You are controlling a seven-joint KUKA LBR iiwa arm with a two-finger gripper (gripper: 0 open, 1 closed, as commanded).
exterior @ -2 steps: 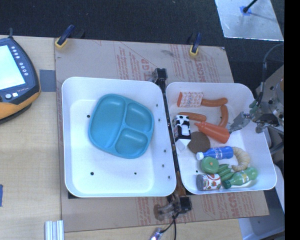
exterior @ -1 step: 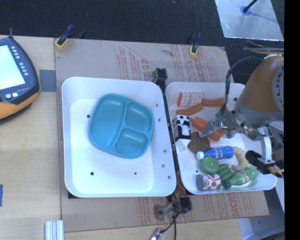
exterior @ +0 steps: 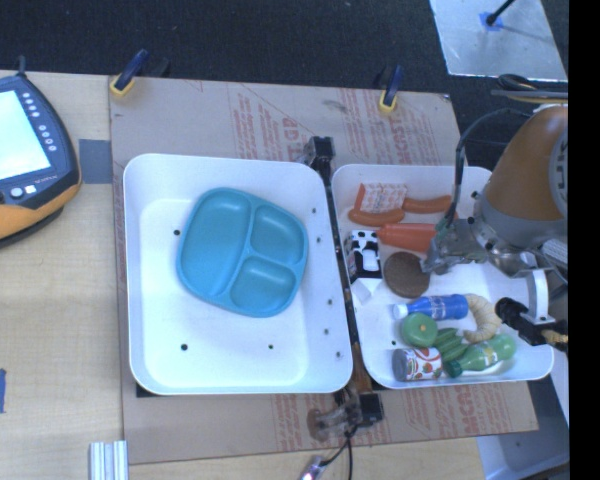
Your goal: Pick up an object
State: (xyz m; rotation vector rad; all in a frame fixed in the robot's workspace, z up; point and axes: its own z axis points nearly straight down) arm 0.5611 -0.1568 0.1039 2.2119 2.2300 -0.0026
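One blue plate (exterior: 244, 252) is lying in the left bin (exterior: 150, 348); the gripper (exterior: 442, 258) (grip state unreadable) is hovering over the right bin's (exterior: 540, 368) clutter.

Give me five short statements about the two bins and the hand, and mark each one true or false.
1. The blue divided plate lies in the left bin. True.
2. The brown disc lies in the left bin. False: it lies in the right bin, near that bin's middle.
3. The hand is over the right bin. True.
4. The blue plate is buried under other objects. False: nothing lies on it, and it sits alone in its bin.
5. The small can lies near the front edge of the right bin, beside green items. True.
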